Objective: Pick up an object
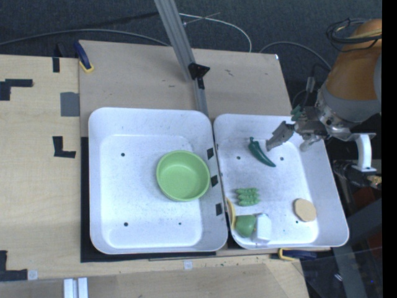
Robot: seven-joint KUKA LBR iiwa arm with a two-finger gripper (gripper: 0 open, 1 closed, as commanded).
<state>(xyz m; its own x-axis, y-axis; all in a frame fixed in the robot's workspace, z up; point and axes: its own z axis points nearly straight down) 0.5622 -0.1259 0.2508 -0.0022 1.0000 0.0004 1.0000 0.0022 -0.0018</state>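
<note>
Camera view, fixed above the bench: two shallow white bins stood side by side, the left bin (105, 129) and the right bin (329, 216) touching along their inner walls. The left bin held a green bowl (182, 176), upright, set toward the side nearest the right bin. The right bin held four items: a dark green pepper (260, 153) lying in its upper half; a small light green ridged piece (247, 196) near the middle; a tan round disc (304, 210) toward the lower right; and a green rounded object (245, 225) at the lower left corner, just beside a white block (262, 226). The arm (353, 73) reached in from the right. The gripper (294, 138) hung over the upper right part of the right bin, its two fingers (277, 137) spread apart with nothing between them. The nearer finger pointed toward the pepper, close to it but apart. No item was lifted clear of the bin floor
</note>
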